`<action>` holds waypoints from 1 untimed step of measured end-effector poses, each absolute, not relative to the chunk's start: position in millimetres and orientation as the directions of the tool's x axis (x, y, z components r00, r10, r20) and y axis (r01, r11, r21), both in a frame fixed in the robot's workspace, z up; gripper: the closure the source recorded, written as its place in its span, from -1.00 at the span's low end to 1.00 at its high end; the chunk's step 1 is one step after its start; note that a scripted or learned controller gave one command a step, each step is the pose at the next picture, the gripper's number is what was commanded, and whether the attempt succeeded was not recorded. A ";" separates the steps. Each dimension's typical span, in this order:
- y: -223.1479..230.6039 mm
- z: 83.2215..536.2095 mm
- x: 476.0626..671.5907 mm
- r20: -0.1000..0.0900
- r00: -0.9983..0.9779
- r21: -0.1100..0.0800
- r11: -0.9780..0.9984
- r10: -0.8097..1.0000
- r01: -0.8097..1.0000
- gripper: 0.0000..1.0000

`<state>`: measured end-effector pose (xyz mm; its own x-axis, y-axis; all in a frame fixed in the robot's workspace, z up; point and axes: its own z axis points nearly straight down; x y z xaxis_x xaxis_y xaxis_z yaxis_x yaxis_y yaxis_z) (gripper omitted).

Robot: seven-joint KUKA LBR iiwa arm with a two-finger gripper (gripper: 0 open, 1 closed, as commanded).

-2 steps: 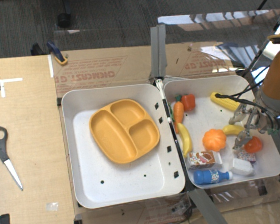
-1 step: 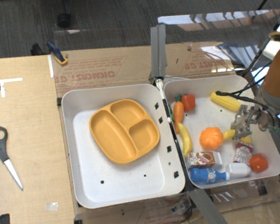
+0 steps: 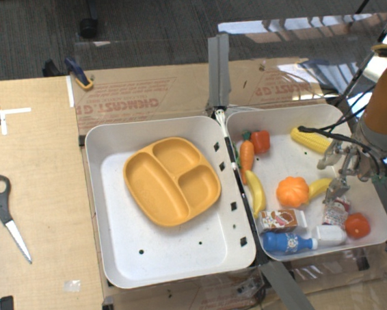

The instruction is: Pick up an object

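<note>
white plastic bins sit side by side on the surface (image 3: 33, 202). camera view: the left bin (image 3: 115, 255) carries a yellow divided plate (image 3: 172, 180). the right bin (image 3: 373, 197) carries corn (image 3: 311, 140), a carrot (image 3: 246, 155), a banana (image 3: 255, 191), an orange (image 3: 292, 192), a small carton (image 3: 279, 220), a blue bottle (image 3: 289, 244), a tomato (image 3: 357, 225) and a packet (image 3: 335, 211). the gripper (image 3: 340, 177) hangs just above the packet, beside the orange; whether it is released or clenched i cannot tell. these look like light toy foods, likely stiff and a bit slick; the orange seems best taken across its middle. cardboard behind the bins bears mirrored print, too faint to read. scissors (image 3: 3, 212) lie well apart at left.
</note>
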<state>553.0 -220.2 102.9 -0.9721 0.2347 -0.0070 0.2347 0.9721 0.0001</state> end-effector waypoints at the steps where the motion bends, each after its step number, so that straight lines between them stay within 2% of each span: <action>1: -149.3 93.2 606.9 -0.006 -0.986 0.001 0.986 0.169 0.169 -1.00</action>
